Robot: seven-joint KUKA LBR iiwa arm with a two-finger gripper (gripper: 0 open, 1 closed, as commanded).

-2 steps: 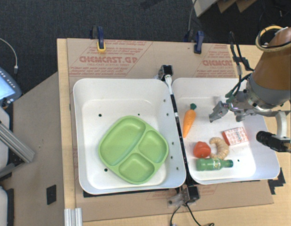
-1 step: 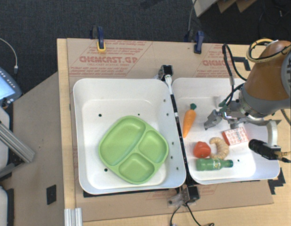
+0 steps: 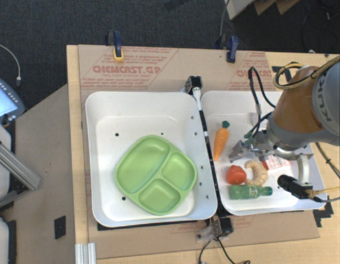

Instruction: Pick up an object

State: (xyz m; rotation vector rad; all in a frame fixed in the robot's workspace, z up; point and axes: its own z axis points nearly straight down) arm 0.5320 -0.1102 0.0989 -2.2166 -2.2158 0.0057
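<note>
The gripper (image 3: 240, 149) stands open just beside the carrot (image 3: 220, 141), which looks light, stiff and best gripped mid-body.

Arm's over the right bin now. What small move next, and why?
Probably ease the tool straight down. It hangs just above the red tomato-shaped toy, with the orange toy carrot close on its left and the green toy bottle below, so a sideways shift risks knocking a neighbour.

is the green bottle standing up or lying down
Lying down: the green bottle rests on its side along the right bin's near edge, below the tomato.
</note>
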